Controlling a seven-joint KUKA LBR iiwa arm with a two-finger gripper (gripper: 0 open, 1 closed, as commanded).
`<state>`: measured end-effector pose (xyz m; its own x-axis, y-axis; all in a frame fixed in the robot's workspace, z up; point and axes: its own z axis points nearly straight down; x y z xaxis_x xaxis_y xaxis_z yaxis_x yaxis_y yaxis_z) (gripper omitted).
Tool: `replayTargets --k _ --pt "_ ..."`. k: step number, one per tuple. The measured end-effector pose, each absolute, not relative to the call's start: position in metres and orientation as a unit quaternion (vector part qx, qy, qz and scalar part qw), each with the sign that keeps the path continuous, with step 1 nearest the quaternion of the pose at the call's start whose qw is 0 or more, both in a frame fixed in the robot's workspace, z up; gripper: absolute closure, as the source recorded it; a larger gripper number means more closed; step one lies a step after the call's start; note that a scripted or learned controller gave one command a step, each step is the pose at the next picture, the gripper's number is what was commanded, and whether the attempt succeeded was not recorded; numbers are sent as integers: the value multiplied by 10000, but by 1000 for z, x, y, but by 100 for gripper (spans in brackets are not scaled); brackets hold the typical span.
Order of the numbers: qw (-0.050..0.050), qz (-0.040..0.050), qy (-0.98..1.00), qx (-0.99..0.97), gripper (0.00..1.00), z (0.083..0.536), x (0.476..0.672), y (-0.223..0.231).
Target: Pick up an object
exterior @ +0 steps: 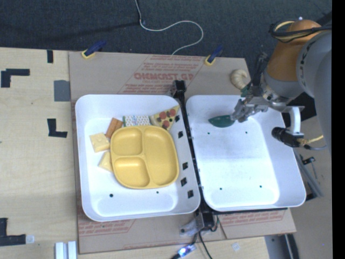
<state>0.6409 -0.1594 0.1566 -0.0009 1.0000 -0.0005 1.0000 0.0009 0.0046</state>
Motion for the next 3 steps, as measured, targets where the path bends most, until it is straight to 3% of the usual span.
replayTargets --k 2,3 --pt "6 8 7075 7067 100 226 644 -162" --pt "-7 1 7090 7052 100 234 634 -115"
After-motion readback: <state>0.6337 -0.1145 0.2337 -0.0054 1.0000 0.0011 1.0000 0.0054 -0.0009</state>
